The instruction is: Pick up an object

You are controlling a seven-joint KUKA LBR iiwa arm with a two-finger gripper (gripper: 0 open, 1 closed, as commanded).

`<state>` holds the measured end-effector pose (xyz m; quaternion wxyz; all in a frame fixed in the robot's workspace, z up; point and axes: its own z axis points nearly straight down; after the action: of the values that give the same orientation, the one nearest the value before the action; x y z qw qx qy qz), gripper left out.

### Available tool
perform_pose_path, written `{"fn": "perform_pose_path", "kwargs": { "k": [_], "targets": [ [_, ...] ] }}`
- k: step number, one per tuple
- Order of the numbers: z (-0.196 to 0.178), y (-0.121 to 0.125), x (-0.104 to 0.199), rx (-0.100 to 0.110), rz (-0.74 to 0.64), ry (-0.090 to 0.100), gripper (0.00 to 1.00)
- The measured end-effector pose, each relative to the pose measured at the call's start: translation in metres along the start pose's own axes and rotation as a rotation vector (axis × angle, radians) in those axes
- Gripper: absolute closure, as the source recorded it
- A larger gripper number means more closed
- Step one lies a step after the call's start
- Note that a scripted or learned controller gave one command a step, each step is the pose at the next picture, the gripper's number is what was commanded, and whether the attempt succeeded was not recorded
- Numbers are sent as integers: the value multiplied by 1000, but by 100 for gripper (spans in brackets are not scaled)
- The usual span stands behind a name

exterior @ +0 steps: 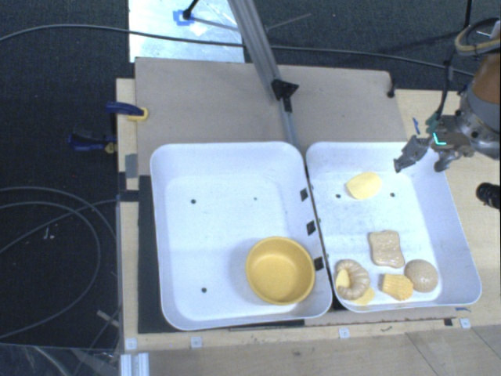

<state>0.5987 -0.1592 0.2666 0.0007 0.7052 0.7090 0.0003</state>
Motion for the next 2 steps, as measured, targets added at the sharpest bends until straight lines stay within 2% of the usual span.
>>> {"fn": "perform_pose_path", "kwargs": {
  "k": [1, 2],
  "targets": [
    [0, 0, 0, -1, 0, 0, 0],
    [42, 5, 1, 2, 3, 0, 0]
  ]
}}
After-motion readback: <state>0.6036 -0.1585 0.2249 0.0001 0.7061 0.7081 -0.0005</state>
